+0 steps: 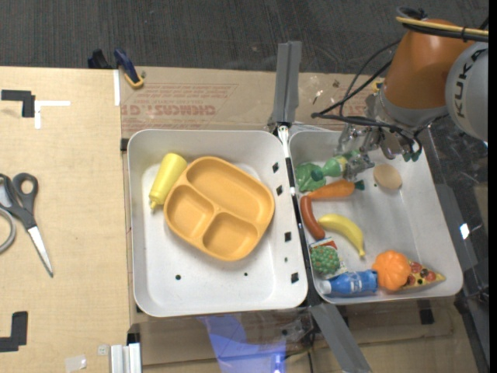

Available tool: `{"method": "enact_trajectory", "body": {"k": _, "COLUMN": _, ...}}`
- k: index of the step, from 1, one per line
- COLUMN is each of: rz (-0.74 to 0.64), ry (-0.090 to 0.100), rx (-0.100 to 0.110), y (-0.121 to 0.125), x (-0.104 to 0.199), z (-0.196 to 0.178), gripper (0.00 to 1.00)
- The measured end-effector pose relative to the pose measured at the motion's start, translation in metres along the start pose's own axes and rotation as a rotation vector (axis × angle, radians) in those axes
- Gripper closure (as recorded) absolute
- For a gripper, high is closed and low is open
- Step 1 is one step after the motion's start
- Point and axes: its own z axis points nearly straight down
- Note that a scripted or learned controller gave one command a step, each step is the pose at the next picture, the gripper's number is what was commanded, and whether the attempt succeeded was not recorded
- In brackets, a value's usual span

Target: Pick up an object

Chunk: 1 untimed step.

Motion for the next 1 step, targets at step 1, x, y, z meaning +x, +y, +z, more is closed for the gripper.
{"method": "enact_trajectory", "body": {"k": 1, "rz": 0.002, "ry": -0.007, "rx": 0.001, "y": -0.0007, "x": -0.0021, "z": -0.011, "gripper": 1.0}}
